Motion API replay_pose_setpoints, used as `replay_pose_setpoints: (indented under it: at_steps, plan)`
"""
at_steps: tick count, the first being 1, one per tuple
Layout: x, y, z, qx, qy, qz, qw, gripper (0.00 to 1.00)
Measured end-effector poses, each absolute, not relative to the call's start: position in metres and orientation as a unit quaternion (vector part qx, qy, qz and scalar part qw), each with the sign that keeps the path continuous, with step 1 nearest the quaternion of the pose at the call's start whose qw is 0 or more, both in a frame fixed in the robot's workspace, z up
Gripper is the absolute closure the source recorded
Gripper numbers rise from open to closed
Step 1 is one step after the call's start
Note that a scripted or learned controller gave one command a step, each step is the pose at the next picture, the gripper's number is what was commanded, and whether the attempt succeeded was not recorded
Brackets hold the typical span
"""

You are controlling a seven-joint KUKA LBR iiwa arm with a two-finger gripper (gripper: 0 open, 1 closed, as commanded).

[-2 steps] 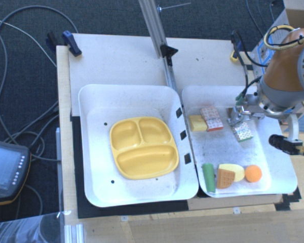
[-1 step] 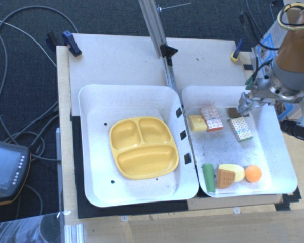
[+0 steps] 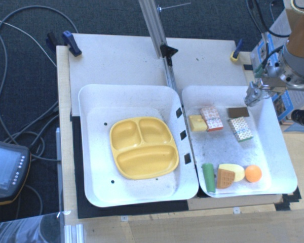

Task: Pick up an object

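Over the far right corner of the right bin [image 3: 273, 135], in the camera view, the tool [image 3: 253, 96] hangs above the rim with nothing between its tips; whether it is spread or pressed together cannot be told at this angle. The step in hand looks like the approach, with no object chosen yet by contact. To do it well, the arm should come down over a piece that stands apart from its neighbours: the green-patterned box [image 3: 241, 129] just below the tool is the nearest candidate, lying near a brown block [image 3: 237, 112] but with free sides to close on. The red-patterned box [image 3: 212, 118] touches a yellow block [image 3: 196, 123], so a grasp there risks catching both. Along the near wall lie a green cylinder [image 3: 208, 177], a waffle-like piece [image 3: 225, 178] against a yellow piece [image 3: 235, 171], and an orange ball [image 3: 253, 173], which would likely roll if nudged. The left bin [image 3: 91, 135] holds a yellow divided tray [image 3: 144, 147], its three compartments bare. Both bins rest side by side on the bench [image 3: 116, 59].
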State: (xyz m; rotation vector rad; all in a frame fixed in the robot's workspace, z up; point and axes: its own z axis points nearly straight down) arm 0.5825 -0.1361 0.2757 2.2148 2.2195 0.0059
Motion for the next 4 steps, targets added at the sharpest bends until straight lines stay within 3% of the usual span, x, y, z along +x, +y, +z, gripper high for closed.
replay_pose_setpoints:
  at_steps: [1, 4]
  plan:
    - [0.584, -0.078, 0.261, 0.705, 0.709, 0.0002, -0.002, 1.00]
    - [0.590, 0.087, 0.241, 0.705, 0.709, -0.0004, -0.002, 1.00]
